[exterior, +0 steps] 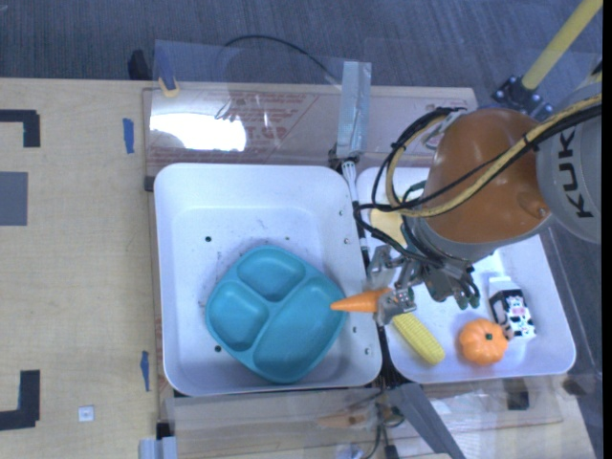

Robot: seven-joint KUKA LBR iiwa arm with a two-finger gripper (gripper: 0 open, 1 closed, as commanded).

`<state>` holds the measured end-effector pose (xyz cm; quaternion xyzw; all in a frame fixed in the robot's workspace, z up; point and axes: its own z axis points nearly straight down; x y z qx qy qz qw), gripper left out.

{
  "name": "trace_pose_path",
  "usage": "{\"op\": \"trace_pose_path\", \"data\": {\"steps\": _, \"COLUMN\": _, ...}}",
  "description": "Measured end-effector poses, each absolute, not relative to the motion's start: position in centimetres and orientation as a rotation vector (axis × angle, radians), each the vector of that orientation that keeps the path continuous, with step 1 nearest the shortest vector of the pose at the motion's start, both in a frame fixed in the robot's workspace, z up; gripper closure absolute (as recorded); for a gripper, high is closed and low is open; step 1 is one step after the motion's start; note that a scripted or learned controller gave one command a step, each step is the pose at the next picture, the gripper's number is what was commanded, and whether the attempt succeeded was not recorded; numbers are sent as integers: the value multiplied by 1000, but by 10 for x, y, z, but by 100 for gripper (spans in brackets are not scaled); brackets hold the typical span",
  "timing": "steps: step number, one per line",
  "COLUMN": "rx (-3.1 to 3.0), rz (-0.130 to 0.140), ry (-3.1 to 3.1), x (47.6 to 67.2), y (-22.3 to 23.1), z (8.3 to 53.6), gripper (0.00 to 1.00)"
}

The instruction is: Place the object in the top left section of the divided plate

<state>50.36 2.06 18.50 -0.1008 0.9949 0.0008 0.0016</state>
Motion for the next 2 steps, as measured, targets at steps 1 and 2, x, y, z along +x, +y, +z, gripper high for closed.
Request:
{"op": "trace_pose_path", "data": {"steps": 1, "rx": -689, "rz": 3, "ry": 3057, "x": 563, "y": 72, "z": 185, "gripper": 100}}
{"op": "trace_pose_path", "data": {"steps": 2, "rx": -688, "rz": 3, "ry": 3057, "x": 563, "y": 72, "z": 186, "gripper": 0}}
